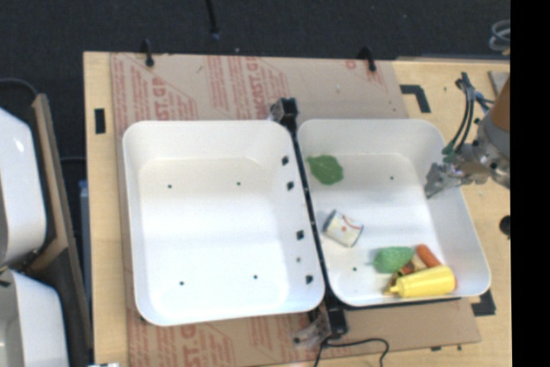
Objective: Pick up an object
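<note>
Five small items lie in the right bin [447, 211]: two green lumps [326, 169], white block [342, 229], yellow bottle [423, 282], orange piece [427, 254]. Gripper [436, 179] sits at the right rim; its grip state cannot be read.

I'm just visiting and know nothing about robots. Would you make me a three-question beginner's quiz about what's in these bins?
1. True or false: the yellow bottle lies in the left bin.
2. Which thing touches the yellow bottle? A) white cup B) orange carrot-like piece C) green lump near the divider
3. Fill in: the gripper hangs over the right bin's ____ rim.

Key: 1 false; 2 B; 3 right.
</note>
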`<state>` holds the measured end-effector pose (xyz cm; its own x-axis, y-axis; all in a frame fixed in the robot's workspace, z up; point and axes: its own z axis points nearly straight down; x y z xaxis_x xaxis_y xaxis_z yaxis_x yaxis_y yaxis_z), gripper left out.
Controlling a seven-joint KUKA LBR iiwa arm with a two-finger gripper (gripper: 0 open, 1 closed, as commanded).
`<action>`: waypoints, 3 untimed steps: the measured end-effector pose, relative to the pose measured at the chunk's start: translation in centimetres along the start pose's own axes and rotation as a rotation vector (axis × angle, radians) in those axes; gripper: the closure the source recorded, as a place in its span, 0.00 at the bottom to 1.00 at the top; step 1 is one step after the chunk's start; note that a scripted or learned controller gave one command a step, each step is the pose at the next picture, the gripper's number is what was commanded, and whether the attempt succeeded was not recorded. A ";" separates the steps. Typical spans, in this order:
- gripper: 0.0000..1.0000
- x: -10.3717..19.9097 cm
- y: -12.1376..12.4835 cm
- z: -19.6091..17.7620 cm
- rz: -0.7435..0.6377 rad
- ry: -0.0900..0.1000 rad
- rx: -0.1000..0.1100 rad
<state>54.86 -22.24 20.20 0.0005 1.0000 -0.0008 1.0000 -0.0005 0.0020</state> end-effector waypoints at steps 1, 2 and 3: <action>1.00 5.2 1.3 0.5 -0.004 0.001 0.001; 1.00 10.0 3.0 -1.2 -0.004 0.001 0.000; 1.00 15.8 4.9 -1.6 -0.005 0.001 0.001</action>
<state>59.77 -6.43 21.79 -0.0044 1.0000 0.0000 1.0000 0.0044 0.0012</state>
